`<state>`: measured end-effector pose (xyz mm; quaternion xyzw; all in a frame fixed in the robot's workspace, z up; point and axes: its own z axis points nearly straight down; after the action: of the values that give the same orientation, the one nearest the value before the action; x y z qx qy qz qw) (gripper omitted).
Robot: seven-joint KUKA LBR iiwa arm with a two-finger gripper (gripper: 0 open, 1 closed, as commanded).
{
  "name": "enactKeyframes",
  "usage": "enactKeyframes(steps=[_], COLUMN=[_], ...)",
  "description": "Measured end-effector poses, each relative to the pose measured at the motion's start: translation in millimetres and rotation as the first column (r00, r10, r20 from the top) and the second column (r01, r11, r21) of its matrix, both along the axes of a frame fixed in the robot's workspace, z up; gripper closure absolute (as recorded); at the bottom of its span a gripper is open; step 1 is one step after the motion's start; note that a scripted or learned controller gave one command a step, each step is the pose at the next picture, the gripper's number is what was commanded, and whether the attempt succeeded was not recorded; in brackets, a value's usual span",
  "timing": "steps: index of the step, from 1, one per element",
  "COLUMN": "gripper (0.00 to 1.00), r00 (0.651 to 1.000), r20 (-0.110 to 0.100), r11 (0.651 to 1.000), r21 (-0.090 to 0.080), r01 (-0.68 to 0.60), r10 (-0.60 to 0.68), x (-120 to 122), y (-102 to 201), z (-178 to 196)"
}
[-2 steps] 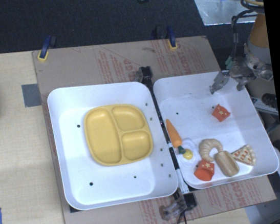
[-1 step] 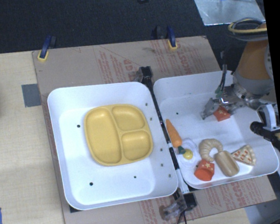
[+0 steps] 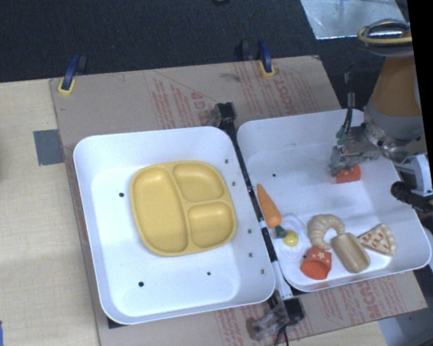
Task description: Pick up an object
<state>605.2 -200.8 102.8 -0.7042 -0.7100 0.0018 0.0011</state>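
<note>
Two white bins (image 3: 115, 302) sit on brown cardboard (image 3: 150, 97) printed with faded red lettering, the left one holding a pale yellow divided plate (image 3: 181, 207), the right one an orange carrot (image 3: 268, 206), a tan croissant (image 3: 323, 227), a red-orange block (image 3: 348, 174) and an orange-and-yellow pizza slice (image 3: 379, 240).

A small red-orange block (image 3: 348, 174) lies flat in the right bin (image 3: 307, 135), near its far right corner, directly under the gripper (image 3: 343, 160).
</note>
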Motion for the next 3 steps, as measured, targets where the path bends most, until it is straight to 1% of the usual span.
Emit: enactKeyframes(steps=[1, 2, 3], gripper=[1.0, 1.0, 1.0], r00=[1.0, 1.0, 1.0], r20=[0.004, 0.005, 0.0], r11=[1.0, 1.0, 1.0], r21=[0.003, 0.002, 0.002], r01=[0.003, -0.002, 0.0], r10=[-0.003, 0.002, 0.0], x=[-53, -40, -31], y=[41, 108, 143], z=[106, 132, 122])
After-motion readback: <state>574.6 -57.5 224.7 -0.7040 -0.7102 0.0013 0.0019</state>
